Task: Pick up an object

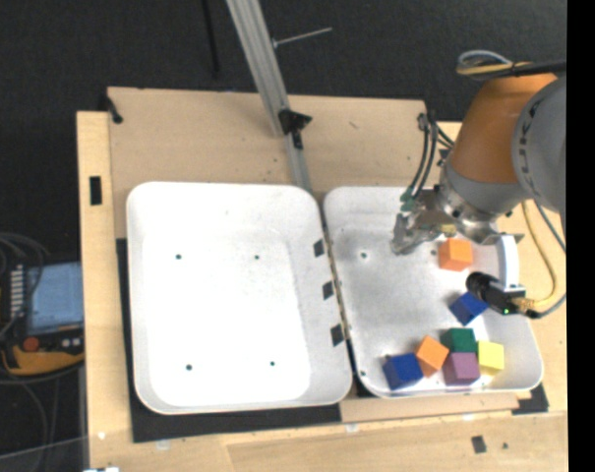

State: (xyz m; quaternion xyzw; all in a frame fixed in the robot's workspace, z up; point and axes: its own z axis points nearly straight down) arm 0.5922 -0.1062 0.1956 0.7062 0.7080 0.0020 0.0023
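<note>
Right bin [376, 293]: blocks [445, 357] cluster near front edge, arm [494, 146] overhead.

Bench [376, 141] bearing two white bins [228, 293]

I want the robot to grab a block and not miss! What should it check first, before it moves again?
1. Blocks to grab in the right bin: ok, seven there.
2. Claw above that bin: ok, near its far side.
3. Claw open or shut: cannot tell, too blurry.
4. Anything already held: cannot tell.
5. Nearest block free to grab: ok, the orange block sits alone beside the claw.
6. Crowded blocks: not ok, the blue block, purple block and yellow block huddle together at the near edge.
</note>
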